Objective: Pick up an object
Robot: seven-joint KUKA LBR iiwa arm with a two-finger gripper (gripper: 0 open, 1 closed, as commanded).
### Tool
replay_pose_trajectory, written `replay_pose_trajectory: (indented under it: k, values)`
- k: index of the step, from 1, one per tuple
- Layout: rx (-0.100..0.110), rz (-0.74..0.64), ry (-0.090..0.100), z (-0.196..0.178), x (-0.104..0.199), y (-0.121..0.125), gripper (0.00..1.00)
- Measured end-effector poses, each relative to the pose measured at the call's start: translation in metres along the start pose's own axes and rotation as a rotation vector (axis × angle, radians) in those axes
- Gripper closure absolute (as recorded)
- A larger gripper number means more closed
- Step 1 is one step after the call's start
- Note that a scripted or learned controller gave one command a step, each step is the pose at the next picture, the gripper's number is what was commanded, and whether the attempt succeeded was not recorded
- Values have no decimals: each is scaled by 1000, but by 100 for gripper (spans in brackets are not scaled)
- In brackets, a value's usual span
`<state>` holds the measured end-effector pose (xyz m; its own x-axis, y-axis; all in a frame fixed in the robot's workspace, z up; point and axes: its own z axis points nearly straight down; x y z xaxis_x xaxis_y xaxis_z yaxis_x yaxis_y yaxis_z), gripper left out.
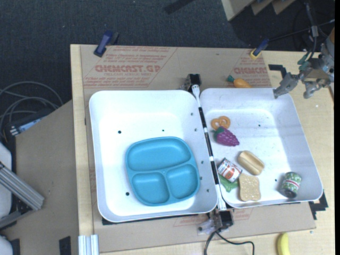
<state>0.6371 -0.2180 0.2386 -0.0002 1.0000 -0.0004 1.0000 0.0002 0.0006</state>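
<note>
Gripper: the gripper (pixel 297 87) hangs above the far right corner of the right bin (pixel 276 110). Its two fingers stand apart, so it is open, and nothing is between them.
Right bin: it carries all the small things; most of them lie in its near half and along its left wall.
Pretzel: a small orange pretzel (pixel 220 122) lies near the left wall, about the middle of the bin's depth.
Grapes: a purple bunch of grapes (pixel 227 137) lies just beside the pretzel, on its near side. Its long axis is slanted, and the narrow tip points toward the near right.
Bread roll: a tan bread roll (pixel 251 162) lies near the middle of the near half. Its long axis runs from far left to near right.
Red can: a red and white can (pixel 229 170) lies on its side close to the left wall, on top of a green thing (pixel 229 184) that I cannot identify.
Toast: a slice of toast (pixel 249 188) lies flat against the near wall, just beside the red can.
Green can: a green can (pixel 291 184) is in the near right corner, tilted against the wall.
Left bin: the left bin (pixel 106 116) carries a blue plate (pixel 162 169) with three compartments, in its near half.
Bench: a small orange thing (pixel 240 82) lies on the bench (pixel 79 142) behind the right bin, and a yellow thing (pixel 283 244) lies at the near edge of the bench.
</note>
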Motion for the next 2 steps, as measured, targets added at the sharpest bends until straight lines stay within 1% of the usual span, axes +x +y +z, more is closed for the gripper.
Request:
replay_pose_trajectory:
  k: [1, 2]
  values:
    - [4, 0, 2, 115, 58, -53, 0]
    - [3, 0, 1, 155, 105, -111, 0]
